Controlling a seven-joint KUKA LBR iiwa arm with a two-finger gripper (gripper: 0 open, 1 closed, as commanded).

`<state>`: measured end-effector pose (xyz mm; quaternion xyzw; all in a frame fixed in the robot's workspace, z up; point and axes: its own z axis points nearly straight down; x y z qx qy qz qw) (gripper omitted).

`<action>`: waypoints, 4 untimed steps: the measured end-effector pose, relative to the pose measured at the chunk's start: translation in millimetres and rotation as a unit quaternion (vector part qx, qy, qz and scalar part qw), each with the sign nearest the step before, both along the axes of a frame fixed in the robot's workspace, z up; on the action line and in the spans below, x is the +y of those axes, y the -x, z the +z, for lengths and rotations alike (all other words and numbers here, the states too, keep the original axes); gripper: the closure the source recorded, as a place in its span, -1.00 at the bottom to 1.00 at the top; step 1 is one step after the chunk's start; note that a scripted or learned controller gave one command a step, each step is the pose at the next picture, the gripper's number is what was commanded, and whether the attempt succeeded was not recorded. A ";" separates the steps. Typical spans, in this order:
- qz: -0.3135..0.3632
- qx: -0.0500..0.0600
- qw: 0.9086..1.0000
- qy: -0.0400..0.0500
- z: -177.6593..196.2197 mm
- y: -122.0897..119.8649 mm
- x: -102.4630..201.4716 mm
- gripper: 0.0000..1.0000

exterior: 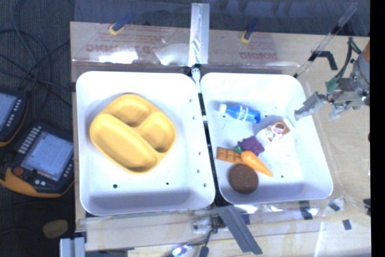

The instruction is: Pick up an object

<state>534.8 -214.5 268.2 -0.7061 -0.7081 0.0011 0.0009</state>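
The right bin (313, 159) holds several small things: a blue bottle (239, 112) lying on its side, a small white and red packet (274, 131), a purple grape bunch (251, 145), an orange carrot (256, 162), a tan waffle piece (227, 155) and a brown round cookie (243, 178). In the left bin (90, 189) lies a large yellow lumpy object (132, 131). My gripper (308, 105) hangs at the right bin's far right rim, up and to the right of the packet, with nothing seen held in it.
The arm's wrist (352, 90) with cables stands over the bench right of the bins. A metal divider post (199, 33) rises behind where the bins meet. Handheld controllers (36, 153) lie on the floor at the left.
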 end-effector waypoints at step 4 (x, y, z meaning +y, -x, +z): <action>0.066 -0.007 0.998 0.001 -169.2 24.9 94.2 1.00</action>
